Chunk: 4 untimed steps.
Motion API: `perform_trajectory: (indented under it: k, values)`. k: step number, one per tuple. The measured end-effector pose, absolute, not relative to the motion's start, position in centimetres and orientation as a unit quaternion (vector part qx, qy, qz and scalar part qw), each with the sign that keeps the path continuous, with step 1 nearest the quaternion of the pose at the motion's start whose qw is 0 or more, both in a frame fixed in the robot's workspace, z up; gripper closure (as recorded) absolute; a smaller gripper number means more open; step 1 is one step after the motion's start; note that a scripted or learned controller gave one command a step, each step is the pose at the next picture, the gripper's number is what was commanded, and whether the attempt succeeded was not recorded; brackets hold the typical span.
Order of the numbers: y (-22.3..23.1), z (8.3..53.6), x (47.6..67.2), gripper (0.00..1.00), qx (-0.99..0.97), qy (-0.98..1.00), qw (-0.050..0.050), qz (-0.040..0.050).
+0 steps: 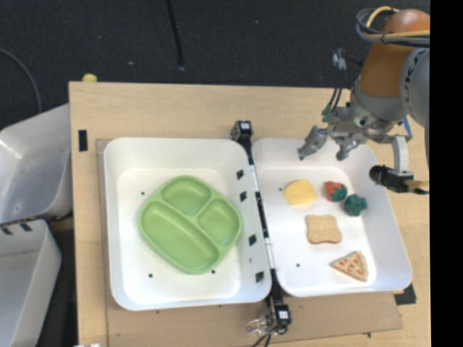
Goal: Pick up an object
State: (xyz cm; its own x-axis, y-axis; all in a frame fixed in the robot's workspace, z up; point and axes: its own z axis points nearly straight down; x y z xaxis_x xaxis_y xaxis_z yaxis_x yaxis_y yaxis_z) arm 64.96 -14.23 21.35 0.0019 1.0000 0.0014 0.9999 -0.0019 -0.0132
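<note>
Camera view, looking down at a slant on the wooden bench (173, 107): I am reaching in from the right, and my gripper (329, 144) is hanging over the far part of the right bin (380, 266). My two grey fingers (312, 143) are standing spread apart with nothing between them, so I am grasping no object. My grey arm with its orange band (383, 63) is rising behind the gripper toward the upper right corner.

Five food pieces are lying in the right bin, all nearer the camera than my gripper. A yellow lump (300, 192) is sitting closest below my fingers. A small red piece (333, 189) is lying just beside it to the right, touching a dark green piece (354, 204). A tan slice of toast (323, 229) is lying below the yellow lump, and a pizza wedge (351, 265) is resting near the front right corner.

The left bin (116, 266) is holding a green divided plate (189, 223) with three compartments, lying flat near its middle.
</note>
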Motion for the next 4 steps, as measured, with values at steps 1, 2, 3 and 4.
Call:
perform_trajectory:
  k: [1,2,3,4]
  values:
    - [-14.2,22.3,65.2,0.00,-0.707,-0.707,0.000,-0.0006]
    - [-13.5,16.4,65.0,0.00,-0.706,-0.708,0.001,0.0017]
    - [-13.0,10.6,65.7,0.00,-0.706,-0.709,0.000,0.0013]
    - [-13.2,10.1,65.8,0.00,-0.706,-0.708,-0.001,0.0009]
